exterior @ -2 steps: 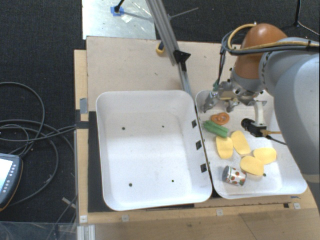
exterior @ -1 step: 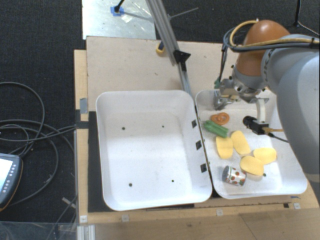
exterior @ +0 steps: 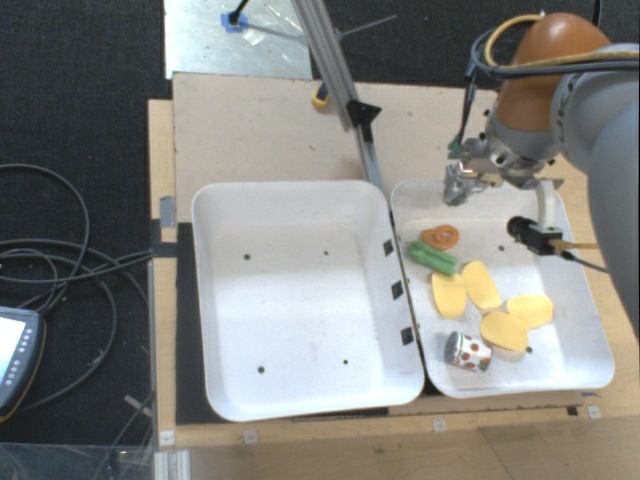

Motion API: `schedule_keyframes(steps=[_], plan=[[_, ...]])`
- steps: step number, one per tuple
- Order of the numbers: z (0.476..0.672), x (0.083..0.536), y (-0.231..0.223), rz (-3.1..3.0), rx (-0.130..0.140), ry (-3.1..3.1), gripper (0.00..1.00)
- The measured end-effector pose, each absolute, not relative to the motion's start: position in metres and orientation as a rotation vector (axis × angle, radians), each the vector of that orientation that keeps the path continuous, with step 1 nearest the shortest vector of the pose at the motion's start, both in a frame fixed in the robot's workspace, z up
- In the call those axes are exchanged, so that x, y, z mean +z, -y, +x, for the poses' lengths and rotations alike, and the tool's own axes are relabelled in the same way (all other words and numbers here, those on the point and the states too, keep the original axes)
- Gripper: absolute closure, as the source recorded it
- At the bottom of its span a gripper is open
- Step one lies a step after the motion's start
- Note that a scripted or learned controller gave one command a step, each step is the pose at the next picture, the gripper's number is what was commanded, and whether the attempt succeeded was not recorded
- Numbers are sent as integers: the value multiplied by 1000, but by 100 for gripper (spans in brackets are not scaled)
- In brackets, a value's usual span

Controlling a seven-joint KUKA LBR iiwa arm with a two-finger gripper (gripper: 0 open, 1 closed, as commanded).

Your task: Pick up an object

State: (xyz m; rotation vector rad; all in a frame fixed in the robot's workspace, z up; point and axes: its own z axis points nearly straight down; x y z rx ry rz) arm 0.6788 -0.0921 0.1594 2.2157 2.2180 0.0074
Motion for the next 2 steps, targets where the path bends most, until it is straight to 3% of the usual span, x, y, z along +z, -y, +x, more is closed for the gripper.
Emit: schedule_keyframes(steps=[1,2], plan=[[687,215,100,2214,8,-2218,100],[688,241,100,2214,5,-2223,100]])
